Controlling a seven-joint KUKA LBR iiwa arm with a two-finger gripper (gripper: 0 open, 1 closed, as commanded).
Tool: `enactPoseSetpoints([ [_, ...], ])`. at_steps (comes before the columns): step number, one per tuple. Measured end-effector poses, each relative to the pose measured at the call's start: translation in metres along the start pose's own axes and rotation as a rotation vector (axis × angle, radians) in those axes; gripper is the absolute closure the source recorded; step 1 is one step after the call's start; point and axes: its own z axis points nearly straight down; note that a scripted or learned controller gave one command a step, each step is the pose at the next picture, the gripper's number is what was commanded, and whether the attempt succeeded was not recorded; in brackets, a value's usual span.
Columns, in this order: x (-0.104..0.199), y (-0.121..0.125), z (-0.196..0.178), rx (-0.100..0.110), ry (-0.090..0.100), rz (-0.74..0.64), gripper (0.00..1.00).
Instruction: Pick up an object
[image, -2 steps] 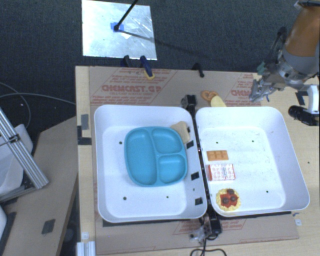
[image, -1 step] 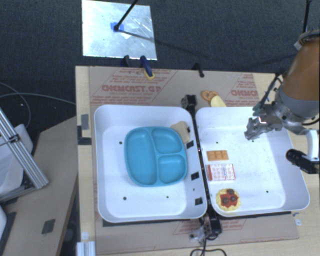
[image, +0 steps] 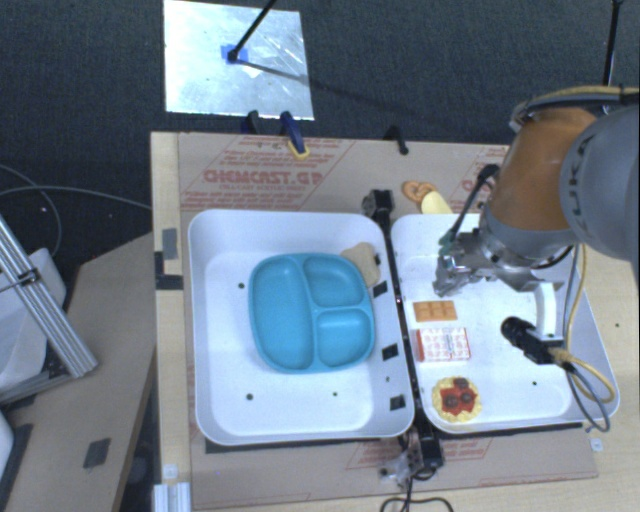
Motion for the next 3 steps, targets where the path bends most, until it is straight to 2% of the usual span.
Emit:
enactPoseSetpoints([
  [1, 0.035, -0.047, -0.004, -0.003, -0.001, 0.001, 1.00],
  [2, 0.085, -0.085, -0.004, -0.004, 0.000, 0.000, 1.00],
  [3, 0.163, 0.025, -0.129, -0.029, 0.002, -0.005, 1.00],
])
